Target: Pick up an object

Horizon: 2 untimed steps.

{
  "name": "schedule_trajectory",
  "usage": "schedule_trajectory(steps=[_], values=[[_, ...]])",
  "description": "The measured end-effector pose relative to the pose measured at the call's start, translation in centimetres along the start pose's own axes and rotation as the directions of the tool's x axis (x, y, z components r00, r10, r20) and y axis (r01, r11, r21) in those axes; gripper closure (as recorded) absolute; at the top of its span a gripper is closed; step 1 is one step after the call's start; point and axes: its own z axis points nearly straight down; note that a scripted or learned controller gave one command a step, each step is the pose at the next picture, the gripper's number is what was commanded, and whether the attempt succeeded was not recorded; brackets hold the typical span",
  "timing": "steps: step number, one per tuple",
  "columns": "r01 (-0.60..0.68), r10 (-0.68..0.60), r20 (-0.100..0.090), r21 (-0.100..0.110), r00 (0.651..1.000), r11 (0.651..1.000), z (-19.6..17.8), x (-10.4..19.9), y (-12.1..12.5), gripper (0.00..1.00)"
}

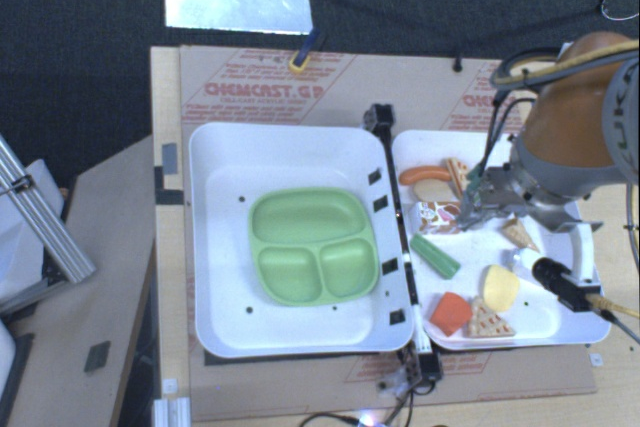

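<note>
My gripper (468, 211) is low in the right bin (560, 330), at its upper middle, right beside a small patterned packet (437, 215). Just behind it lie an orange sausage (424, 175), a pale bread slice (436, 189) and a striped piece (457, 174). To its front left is a green block (434, 255). A tan wedge (520, 235) sits to the gripper's right. Nearer the front edge are a red piece (451, 312), a yellow lemon-like piece (501, 288) and a waffle wedge (490, 322).
The left bin (215, 315) holds a green divided plate (311, 246). A black-clipped divider (393, 215) separates the two bins. The grey and orange arm (575, 130) hangs over the right bin's far right side.
</note>
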Motion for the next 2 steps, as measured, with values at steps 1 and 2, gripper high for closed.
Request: schedule_trajectory(steps=[1, 2], values=[[0.004, -0.004, 0.001, -0.002, 1.0, 1.0, 0.8, 0.3, 1.9, 1.0], [0.005, -0.005, -0.001, 0.0, 1.0, 1.0, -0.3, 1.3, 0.6, 1.0]])
